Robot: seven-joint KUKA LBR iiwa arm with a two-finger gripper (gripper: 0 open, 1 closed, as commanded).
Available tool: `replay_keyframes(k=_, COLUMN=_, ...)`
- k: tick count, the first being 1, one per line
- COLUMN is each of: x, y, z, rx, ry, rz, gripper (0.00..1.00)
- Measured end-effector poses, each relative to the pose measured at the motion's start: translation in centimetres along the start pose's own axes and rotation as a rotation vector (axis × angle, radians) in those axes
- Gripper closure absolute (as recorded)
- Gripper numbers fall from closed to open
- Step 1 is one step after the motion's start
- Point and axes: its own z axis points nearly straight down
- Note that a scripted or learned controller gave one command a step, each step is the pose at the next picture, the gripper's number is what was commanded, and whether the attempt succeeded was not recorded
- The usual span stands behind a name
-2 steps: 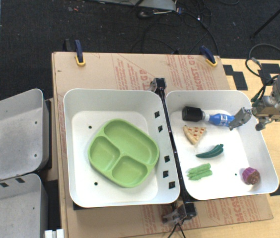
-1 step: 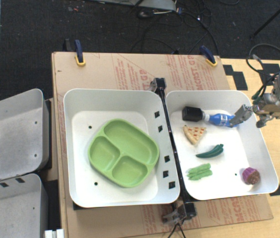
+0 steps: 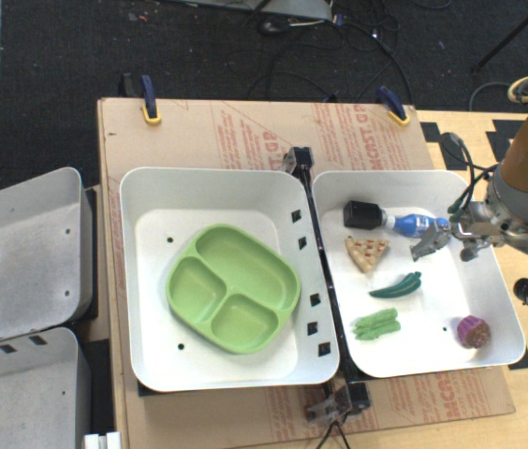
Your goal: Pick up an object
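The nearest pickable thing, a small bottle [image 3: 412, 223] with a blue middle and white neck, lies on its side at the right bin's [image 3: 503, 279] far end, just beside the gripper [image 3: 440, 238], whose fingers are spread and hold nothing. That bin also holds a black block [image 3: 362, 215], pizza slice [image 3: 366, 252], dark green pepper [image 3: 396, 286], light green pod [image 3: 376, 325] and purple ball [image 3: 473, 331]. The left bin [image 3: 147, 241] holds a green divided plate [image 3: 233, 288]

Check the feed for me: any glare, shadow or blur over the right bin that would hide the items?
Camera view: lighting is even and soft; the right bin has no glare. Items throw faint shadows only. The pizza slice, dark pepper and purple piece are sharp enough; the gripper is slightly soft-edged.
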Motion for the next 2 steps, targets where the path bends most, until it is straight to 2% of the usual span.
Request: replay_keyframes(k=2, x=-0.2, y=-0.2, z=9.7, rx=0.0, ry=0.0, rz=0.0, gripper=0.0)
